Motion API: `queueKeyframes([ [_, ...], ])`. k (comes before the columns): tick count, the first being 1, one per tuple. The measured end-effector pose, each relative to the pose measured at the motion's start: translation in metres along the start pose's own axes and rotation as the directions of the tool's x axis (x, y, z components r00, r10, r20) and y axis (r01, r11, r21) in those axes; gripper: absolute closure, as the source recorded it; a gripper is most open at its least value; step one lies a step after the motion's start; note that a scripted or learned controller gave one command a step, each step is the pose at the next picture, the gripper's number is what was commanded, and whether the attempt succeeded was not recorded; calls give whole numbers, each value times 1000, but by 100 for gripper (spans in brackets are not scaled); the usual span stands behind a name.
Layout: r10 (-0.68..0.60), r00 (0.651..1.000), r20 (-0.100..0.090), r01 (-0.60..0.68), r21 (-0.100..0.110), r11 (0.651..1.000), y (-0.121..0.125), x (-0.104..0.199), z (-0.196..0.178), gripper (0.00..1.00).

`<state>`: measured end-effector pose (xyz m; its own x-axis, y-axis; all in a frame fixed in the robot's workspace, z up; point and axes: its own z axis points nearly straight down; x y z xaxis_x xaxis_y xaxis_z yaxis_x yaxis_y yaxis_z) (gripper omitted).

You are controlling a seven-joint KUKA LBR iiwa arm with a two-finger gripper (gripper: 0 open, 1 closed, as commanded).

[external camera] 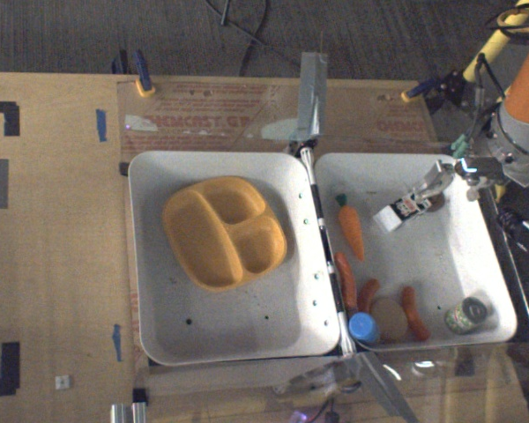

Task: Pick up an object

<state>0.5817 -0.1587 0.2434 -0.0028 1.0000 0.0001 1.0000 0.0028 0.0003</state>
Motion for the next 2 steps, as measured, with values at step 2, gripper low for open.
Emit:
queueKeyframes([
  [2, 7, 1000, 2, -7, -4, 1000, 16, -64, -9, 0],
])
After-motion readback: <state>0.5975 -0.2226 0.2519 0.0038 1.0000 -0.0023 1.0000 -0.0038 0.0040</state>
